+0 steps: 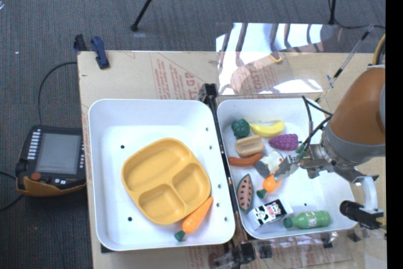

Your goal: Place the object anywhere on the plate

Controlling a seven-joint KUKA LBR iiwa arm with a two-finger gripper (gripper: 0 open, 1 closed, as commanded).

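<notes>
2 white bins side by side on bench. Left bin (107,135): 1 yellow plate (165,180) with 3 compartments, near middle; 1 orange carrot (196,217) just off plate's lower right rim, toward bin's bottom right corner, tilted. Right bin (296,104): 1 green broccoli (240,128), 1 yellow banana (267,129), 1 purple grape bunch (284,142) along top half; 1 hot dog bun (249,147) and 1 orange sausage (244,160) below those; 1 watermelon slice (244,191) near left wall; 1 milk carton (269,211) and 1 green bottle (307,220) along bottom edge. Gripper (277,174) over right bin's middle, fingers closed around 1 small carrot (269,184), green end down.
</notes>
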